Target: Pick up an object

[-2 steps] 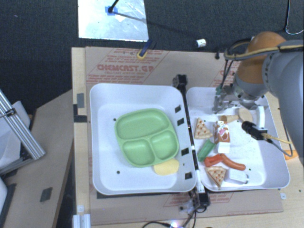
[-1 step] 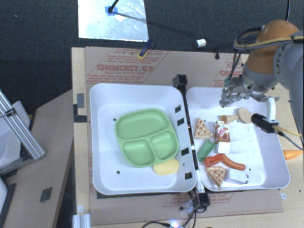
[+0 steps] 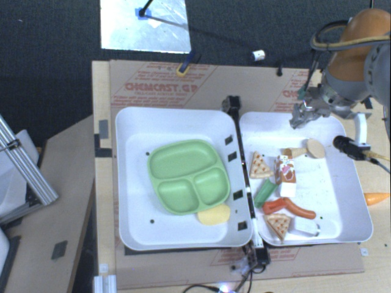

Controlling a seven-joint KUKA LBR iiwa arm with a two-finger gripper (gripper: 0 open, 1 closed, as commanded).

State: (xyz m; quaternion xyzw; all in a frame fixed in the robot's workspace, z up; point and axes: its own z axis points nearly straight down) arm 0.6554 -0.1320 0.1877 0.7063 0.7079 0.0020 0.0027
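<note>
The left bin (image 3: 131, 182) fills the middle of the frame and holds a green divided tray (image 3: 186, 176) set at a slant, with a pale yellow disc (image 3: 214, 215) touching the tray's lower right corner. The right bin (image 3: 351, 191) sits against it on the right and carries the small food toys.

The arm (image 3: 360, 47) comes in at the upper right, its orange band uppermost, and the gripper (image 3: 300, 118) hangs over the top edge of the right bin, above its upper middle part. Whether it is released or clenched cannot be told from this angle; nothing is seen in its grasp.

The toys lie lower in the frame than the gripper and apart from it. Nearest is a tan spoon-shaped piece (image 3: 308, 148), just below and slightly right. Further down and left lies a pizza wedge (image 3: 259, 165), beside a red and white piece (image 3: 286, 173). Under those are a green pepper (image 3: 265, 191), a red sausage (image 3: 296, 209), a second wedge (image 3: 278, 224) and a white block (image 3: 304, 226) near the bin's lower edge.
</note>
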